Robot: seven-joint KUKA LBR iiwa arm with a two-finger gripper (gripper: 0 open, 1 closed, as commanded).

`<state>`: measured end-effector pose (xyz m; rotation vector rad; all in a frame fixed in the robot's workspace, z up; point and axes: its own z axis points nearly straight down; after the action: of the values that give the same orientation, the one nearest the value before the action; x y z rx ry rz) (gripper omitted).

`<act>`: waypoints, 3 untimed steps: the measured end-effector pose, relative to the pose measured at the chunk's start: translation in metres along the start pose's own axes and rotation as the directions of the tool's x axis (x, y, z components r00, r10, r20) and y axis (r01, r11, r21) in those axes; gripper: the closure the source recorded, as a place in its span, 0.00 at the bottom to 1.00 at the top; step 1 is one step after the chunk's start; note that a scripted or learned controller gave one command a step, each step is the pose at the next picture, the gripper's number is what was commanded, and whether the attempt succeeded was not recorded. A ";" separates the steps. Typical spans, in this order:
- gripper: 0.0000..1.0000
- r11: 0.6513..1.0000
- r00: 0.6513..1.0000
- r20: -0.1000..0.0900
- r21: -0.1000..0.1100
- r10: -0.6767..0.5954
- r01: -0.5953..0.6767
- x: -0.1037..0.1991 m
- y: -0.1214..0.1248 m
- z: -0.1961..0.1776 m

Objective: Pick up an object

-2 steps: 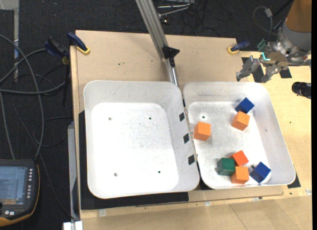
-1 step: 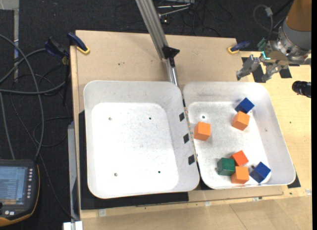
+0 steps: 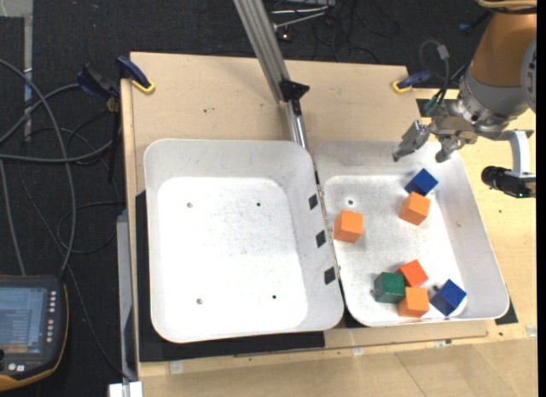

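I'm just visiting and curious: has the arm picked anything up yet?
Not yet. The end effector is open above the right bin's far edge with nothing between its fingers. All seven blocks lie in that bin; the nearest is a blue block. Lowering, closing and lifting are left.

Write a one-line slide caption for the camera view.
Open gripper hovers above the right bin, near a blue cube, with orange, green and blue cubes scattered below.

— How many blocks below the gripper (image 3: 424,143)?
— Seven: four orange blocks (image 3: 348,225) (image 3: 415,207) (image 3: 414,272) (image 3: 414,300), two blue blocks (image 3: 421,183) (image 3: 448,296), one green block (image 3: 391,287).
— And bins?
— Two white bins (image 3: 171,165) (image 3: 358,160).
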<state>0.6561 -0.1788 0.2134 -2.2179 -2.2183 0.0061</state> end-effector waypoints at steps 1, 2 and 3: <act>0.00 1.000 1.000 0.001 -0.002 0.000 0.000 0.002 -0.001 0.043; 0.00 1.000 1.000 0.002 -0.006 -0.003 0.003 0.006 0.001 0.085; 1.00 1.000 1.000 0.003 -0.013 -0.003 0.004 0.006 0.002 0.072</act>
<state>0.6580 -0.1731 0.1419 -2.2220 -2.2302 -0.0041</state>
